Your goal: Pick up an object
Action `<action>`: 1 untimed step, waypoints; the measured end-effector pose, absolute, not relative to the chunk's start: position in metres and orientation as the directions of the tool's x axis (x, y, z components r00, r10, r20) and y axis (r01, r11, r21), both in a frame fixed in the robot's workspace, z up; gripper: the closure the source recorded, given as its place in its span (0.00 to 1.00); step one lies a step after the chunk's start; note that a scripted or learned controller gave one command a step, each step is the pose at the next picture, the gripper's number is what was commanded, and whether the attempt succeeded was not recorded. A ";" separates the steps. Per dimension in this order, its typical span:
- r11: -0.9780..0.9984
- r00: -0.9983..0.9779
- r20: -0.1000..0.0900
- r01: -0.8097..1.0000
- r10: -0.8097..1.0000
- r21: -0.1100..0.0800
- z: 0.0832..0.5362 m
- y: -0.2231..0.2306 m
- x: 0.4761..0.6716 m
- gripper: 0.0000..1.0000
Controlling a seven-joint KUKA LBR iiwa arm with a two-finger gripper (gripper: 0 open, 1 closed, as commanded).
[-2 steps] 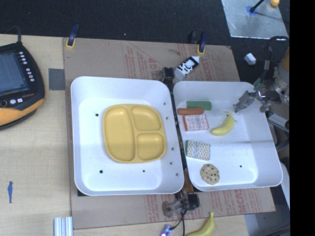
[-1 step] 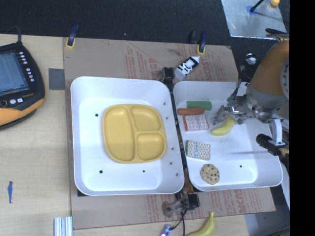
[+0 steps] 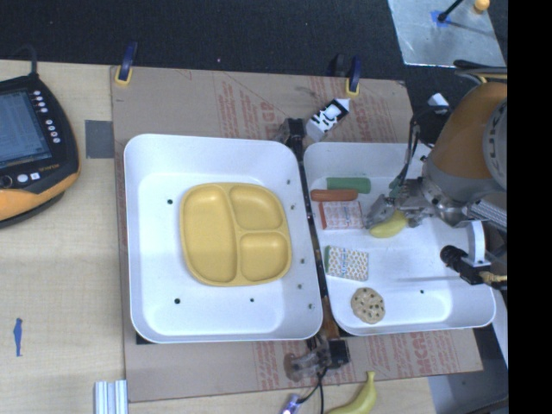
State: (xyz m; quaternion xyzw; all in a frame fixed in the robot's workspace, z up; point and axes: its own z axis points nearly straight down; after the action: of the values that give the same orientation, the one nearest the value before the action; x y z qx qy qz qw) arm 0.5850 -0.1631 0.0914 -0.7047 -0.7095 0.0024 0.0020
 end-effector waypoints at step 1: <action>0.004 -0.004 0.001 1.000 1.000 -0.003 0.114 -0.109 0.647 0.00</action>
State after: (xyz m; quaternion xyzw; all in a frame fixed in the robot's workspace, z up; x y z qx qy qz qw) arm 0.6472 -0.1089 0.1136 -0.7056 -0.7086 0.0006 0.0012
